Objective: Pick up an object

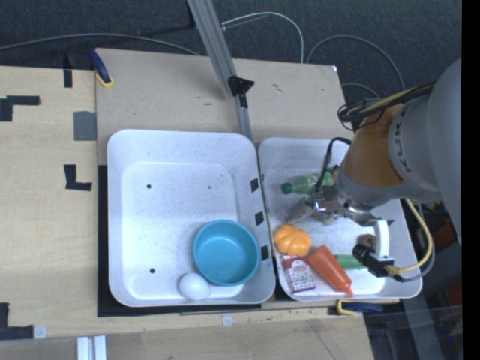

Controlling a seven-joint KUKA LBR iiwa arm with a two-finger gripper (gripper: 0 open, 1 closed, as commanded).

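**Green bottle, right bin: gripper low beside it**

Green bottle: lies on its side in the right bin, up-view of the orange pumpkin, the likeliest pick since the gripper hangs just below it. Whether that pincer is parted or clenched I cannot tell; the wrist blurs it.

Carrot: right of the pumpkin, its green top partly behind the arm.

Red-and-white packet: just below the pumpkin.

Blue bowl, white ball: left of the pumpkin, in the left bin.
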